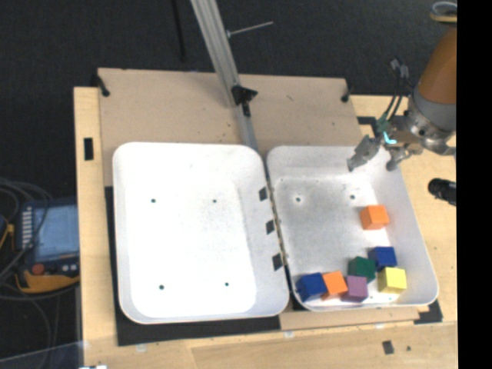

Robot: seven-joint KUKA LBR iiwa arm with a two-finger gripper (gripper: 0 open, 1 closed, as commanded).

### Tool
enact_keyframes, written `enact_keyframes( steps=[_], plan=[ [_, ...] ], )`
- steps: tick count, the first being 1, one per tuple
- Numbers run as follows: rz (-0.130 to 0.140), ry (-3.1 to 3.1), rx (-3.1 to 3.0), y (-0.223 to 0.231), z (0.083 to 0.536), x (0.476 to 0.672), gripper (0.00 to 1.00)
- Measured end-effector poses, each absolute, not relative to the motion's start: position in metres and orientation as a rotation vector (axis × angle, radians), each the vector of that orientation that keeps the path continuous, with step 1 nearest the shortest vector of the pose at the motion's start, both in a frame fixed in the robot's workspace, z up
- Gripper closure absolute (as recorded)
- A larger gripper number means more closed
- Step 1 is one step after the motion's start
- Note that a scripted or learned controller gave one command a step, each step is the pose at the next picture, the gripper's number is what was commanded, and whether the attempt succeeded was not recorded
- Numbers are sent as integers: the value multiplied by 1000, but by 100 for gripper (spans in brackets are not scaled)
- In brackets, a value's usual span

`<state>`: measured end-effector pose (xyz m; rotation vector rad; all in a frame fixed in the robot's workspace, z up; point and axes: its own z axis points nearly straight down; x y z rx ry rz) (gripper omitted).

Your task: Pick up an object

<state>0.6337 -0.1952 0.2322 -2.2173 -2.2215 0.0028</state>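
Note:
Small coloured blocks lie in the right bin [323, 198]. An orange block [374, 217] sits alone at mid right. Along the near edge are a blue block [311, 285], a second orange block [335, 283], a purple block [357, 287], a green block [361, 267], another blue block [383, 256] and a yellow block [393, 279]. My gripper [378, 156] hangs above the bin's far right corner, open, with nothing between its fingers. It is well behind and above the lone orange block.
The left bin [192, 229] lies beside the right one, with black clips between them. A slanted metal post [223, 60] rises behind the bins. A device with cables [46, 244] sits off the bench at the left.

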Motion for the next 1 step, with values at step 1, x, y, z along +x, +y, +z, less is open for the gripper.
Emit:
enact_keyframes(
  steps=[1],
  plan=[
    [3,-2228,-2218,-196,235,634,0]
  ],
)
